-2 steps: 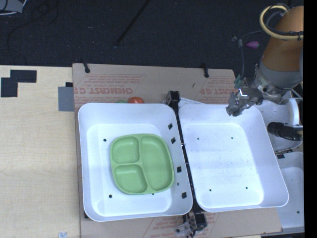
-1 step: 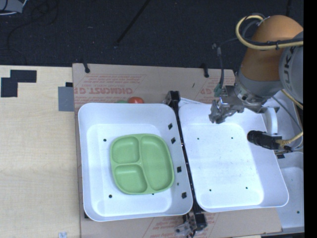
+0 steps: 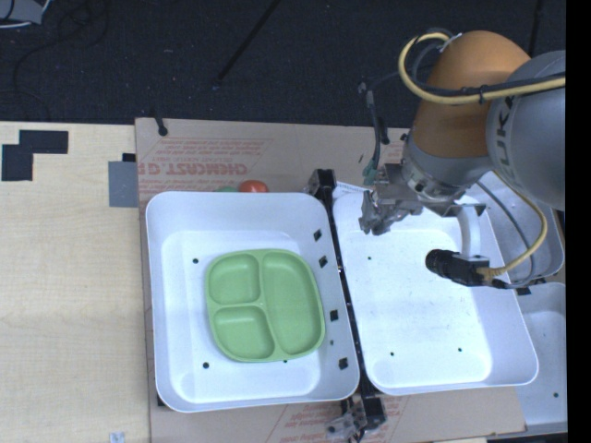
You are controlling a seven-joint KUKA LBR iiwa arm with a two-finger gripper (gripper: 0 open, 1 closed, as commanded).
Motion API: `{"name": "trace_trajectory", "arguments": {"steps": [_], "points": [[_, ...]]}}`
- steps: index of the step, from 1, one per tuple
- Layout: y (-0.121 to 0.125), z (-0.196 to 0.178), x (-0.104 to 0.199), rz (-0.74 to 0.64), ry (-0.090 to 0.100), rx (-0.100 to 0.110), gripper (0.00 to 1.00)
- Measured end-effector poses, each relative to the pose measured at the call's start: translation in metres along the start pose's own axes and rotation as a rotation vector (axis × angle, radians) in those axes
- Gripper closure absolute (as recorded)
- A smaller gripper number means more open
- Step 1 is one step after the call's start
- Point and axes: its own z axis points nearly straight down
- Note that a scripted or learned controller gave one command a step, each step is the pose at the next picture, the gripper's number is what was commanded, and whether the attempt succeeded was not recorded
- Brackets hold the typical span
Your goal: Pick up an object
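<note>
While the green divided plate (image 3: 265, 305) lies flat in the left bin (image 3: 175, 229), the hand (image 3: 377, 218) hovers over the right bin (image 3: 499, 358); its grip state cannot be told.

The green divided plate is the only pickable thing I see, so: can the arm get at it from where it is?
Probably yes. The green divided plate lies uncovered in the left bin; the gripper hangs over the right bin, beyond the divider.
</note>
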Motion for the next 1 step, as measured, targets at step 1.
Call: {"name": "trace_trajectory", "arguments": {"steps": [1], "points": [[-0.0055, 0.0217, 0.0466, 0.001, -0.001, 0.002, 1.00]]}}
